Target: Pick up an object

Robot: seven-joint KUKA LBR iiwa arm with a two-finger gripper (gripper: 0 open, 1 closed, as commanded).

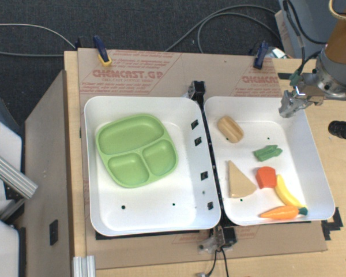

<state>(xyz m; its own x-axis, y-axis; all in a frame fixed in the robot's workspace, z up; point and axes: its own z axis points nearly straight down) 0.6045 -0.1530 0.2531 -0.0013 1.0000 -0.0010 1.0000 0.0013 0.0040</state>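
Note:
The right bin (311,154) holds a tan bread roll (230,129), a green bean pod (267,152), a beige wedge (240,180), a red block (266,177), a yellow banana (288,193) and an orange carrot (281,213). My gripper (289,104) hangs over the bin's far right corner, up and to the right of the bean pod. Nothing shows between its tips.
A green divided plate (137,150) lies in the left bin (98,212). A row of black clips (197,143) runs between the bins. Blue clamps (102,53) hold the cardboard at the back. Cables cross the floor behind.

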